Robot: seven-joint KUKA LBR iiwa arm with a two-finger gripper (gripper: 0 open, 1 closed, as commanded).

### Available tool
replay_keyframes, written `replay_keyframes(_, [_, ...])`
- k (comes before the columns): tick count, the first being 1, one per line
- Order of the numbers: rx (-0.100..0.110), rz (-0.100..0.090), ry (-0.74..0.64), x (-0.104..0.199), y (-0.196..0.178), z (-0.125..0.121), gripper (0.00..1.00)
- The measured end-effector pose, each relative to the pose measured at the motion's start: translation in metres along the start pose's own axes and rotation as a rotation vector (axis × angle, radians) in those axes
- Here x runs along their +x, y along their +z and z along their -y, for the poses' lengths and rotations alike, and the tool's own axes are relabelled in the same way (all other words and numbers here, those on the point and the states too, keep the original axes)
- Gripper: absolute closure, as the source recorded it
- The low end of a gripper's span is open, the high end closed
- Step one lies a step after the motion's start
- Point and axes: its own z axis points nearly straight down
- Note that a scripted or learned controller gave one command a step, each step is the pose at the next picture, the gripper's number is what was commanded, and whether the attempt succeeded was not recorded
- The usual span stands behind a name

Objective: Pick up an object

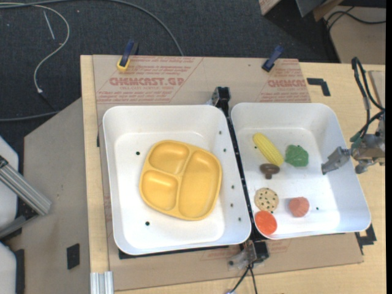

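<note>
Grey gripper (338,160) hangs at the right rim of the right bin (318,118); whether its jaws are apart, you cannot tell here. Your nearest target, the green toy (297,155), sits just left. Come down centred on it, clear of the corn (268,149).

Two white bins (122,133), one yellow plate (181,179), six toy foods (268,148)
</note>
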Motion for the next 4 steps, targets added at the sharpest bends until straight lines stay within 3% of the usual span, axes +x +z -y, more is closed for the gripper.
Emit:
replay_keyframes(1, [-0.014,0.004,-0.005,0.001,-0.007,-0.003,0.00])
replay_keyframes(2, [-0.012,0.002,-0.005,0.001,0.054,-0.007,0.00])
replay_keyframes(4, [-0.011,0.002,-0.005,0.007,0.131,-0.006,0.00])
